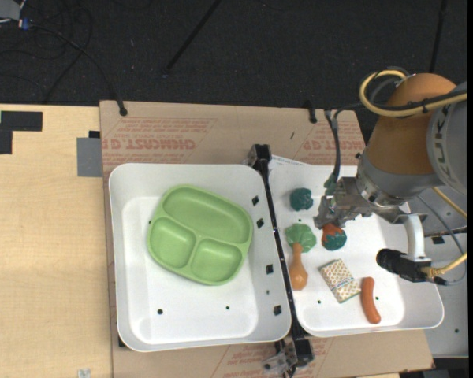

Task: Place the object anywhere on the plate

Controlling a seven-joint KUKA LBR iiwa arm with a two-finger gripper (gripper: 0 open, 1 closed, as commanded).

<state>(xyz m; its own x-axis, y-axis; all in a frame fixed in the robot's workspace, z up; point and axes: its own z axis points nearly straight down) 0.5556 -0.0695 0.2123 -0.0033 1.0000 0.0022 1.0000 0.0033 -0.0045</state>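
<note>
Jaws sit low in the right bin (426, 309), over a small round toy (334, 237) that is teal with a red-orange patch on top; from this slanted view I cannot tell whether they are spread or closed, since the dark wrist hardware of the gripper (332, 216) covers them, nor whether they touch the toy. That toy looks like the likely object to move, though this is a judgement. It appears to be a light, hard plastic play-food piece, smooth and rounded, so it may slip or roll; a grip across its widest middle seems safest.

Just beside it to the left lies a green broccoli toy (300, 234), with a tan, pear-shaped piece (298, 271) below that. A darker teal lump (301, 199) sits further up. Toward the front are a patterned packet (340, 280) and an orange sausage (370, 300).

The green plate (201, 235), divided into three compartments, rests in the left bin (134, 305), well apart from the toy.

Hard to make out: the toy's upper part under the gripper, and what the dark teal lump is. The arm (410, 136) is cut off at the right, and the worktop (39, 250) runs off the left
</note>
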